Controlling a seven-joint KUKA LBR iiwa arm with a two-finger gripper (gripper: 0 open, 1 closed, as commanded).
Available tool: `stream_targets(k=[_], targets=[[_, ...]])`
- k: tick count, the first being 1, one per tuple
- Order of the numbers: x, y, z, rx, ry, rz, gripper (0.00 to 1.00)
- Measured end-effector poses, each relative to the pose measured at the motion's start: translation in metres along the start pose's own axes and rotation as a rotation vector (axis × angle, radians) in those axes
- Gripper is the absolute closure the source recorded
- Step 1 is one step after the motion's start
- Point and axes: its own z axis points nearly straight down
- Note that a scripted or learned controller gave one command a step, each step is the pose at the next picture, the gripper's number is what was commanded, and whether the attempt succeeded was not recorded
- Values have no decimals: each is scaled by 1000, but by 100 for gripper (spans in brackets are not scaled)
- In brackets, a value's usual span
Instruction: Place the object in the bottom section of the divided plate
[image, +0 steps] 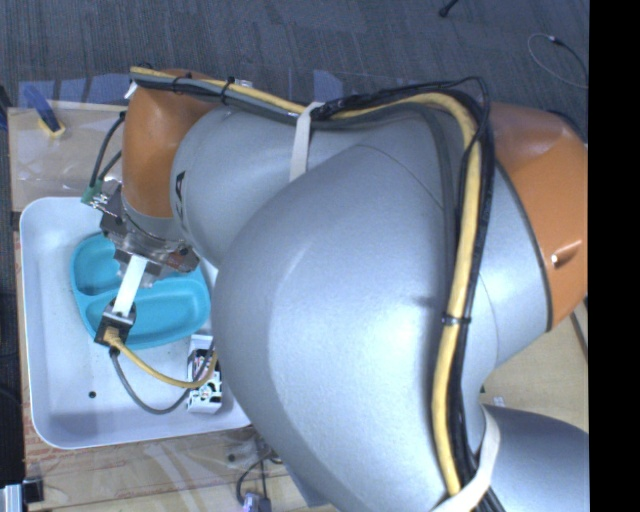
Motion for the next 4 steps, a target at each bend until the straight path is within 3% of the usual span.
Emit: stream_targets(k=[1, 2, 3, 4], targets=[[0, 0, 0, 0, -1, 0, 0], [1, -2, -9, 3, -2, -10, 100], [1, -2, -9, 3, -3, -11, 0], [-26, -43, -141, -7, 5, 24, 0]])
